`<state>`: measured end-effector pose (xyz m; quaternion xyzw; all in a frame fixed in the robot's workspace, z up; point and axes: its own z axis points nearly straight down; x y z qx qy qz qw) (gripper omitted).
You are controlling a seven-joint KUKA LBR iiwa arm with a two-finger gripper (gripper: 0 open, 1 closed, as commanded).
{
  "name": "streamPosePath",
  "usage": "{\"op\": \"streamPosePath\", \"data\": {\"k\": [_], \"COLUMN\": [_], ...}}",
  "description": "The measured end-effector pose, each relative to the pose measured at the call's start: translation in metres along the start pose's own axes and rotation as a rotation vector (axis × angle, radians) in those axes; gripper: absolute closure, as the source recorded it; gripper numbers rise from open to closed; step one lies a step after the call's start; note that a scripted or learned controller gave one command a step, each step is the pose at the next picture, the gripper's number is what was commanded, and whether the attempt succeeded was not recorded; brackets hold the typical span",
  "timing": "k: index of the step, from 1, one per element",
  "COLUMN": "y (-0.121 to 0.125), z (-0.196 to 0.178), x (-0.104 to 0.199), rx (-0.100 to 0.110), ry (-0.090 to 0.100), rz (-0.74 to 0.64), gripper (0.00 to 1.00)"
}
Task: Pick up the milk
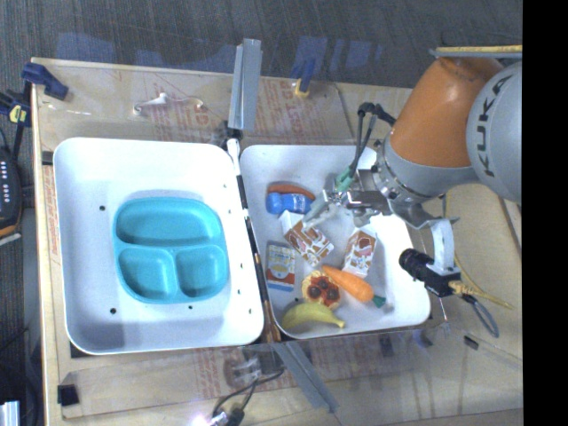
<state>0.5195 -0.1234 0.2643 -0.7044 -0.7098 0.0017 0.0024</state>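
The milk (360,251) is a small white carton with red print, lying in the right bin (266,162) right of centre. My gripper (335,195) hangs over the upper middle of that bin, up and to the left of the milk and apart from it. It sits between a blue-capped bottle (289,202) and the grey wrist. The orange band (435,118) of the arm fills the view's upper right.
The right bin also holds a brown and white carton (308,240), a blue and white carton (280,265), a carrot (348,283), a banana (311,317) and a red fruit piece (316,289). In the left bin (71,238) lies a blue divided tray (170,248).
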Motion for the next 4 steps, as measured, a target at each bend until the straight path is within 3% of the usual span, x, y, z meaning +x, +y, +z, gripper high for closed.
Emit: {"op": "streamPosePath", "data": {"k": [1,2,3,4], "y": [0.016,0.015,0.003,-0.007], "z": [0.148,0.139,0.173,0.056], "x": [-0.009,-0.011,-0.06,-0.052], "rx": [-0.032,-0.027,-0.003,-0.006], "ry": [-0.009,-0.012,0.0,-0.005], "rz": [-0.072,-0.075,-0.554,-0.756], "gripper": [0.0,1.0,1.0,1.0]}}
